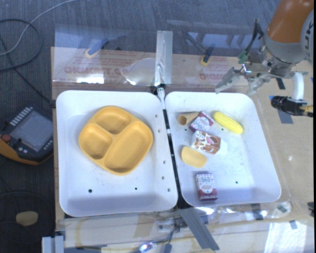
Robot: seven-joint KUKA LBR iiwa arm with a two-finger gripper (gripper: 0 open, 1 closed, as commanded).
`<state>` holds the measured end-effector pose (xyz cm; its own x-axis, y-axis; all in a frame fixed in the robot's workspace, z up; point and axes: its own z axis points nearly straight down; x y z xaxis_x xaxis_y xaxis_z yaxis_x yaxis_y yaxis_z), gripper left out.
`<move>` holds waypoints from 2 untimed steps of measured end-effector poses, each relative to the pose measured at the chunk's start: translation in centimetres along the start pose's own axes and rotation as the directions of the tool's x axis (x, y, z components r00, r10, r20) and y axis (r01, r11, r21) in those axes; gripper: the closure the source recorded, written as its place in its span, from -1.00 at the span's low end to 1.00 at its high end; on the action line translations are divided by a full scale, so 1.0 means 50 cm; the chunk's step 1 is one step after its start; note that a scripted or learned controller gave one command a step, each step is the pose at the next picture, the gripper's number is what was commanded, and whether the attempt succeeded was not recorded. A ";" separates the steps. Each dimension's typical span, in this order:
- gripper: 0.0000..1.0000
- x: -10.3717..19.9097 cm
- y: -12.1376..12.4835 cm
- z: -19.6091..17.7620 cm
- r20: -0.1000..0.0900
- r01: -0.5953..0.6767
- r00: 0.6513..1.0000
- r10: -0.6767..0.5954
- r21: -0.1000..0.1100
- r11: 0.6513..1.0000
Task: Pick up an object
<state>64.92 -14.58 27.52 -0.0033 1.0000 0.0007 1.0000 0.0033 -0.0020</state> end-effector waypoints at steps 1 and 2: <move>-1.00 -0.126 -0.066 0.214 0.002 0.155 0.988 -0.155 0.001 0.988; -1.00 -0.132 -0.032 0.361 -0.001 0.302 0.953 -0.302 -0.004 0.953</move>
<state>63.33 -21.19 9.47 -0.3049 0.9524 0.0022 0.9524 0.3049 0.0022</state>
